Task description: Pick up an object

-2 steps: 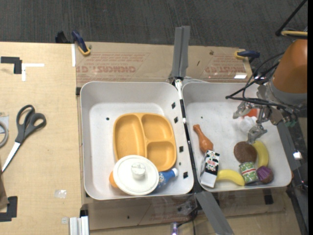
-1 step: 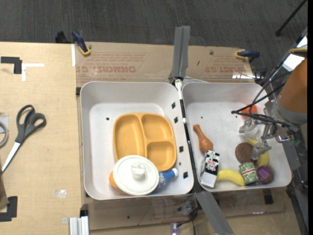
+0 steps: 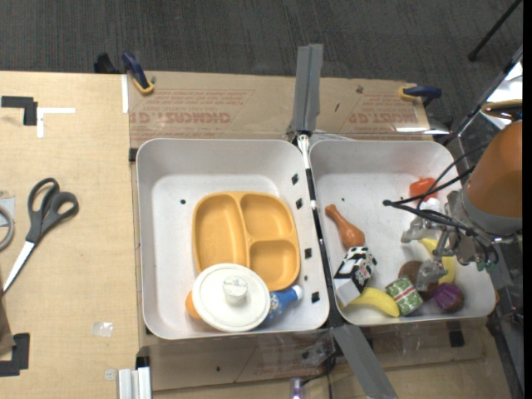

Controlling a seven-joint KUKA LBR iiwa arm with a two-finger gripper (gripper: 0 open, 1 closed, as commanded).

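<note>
The right bin holds several small toys: an orange-brown drumstick, a black-and-white patterned piece, a yellow banana, a green box, a brown round piece, a purple piece and a red piece. My gripper hangs low over the right side of this bin, just above the brown piece and a yellow item. The arm's orange band partly covers the bin's right edge.
The left bin holds an orange divided tray, a white round lid and a blue item. Scissors lie on the bench at far left. Cardboard lies behind the bins.
</note>
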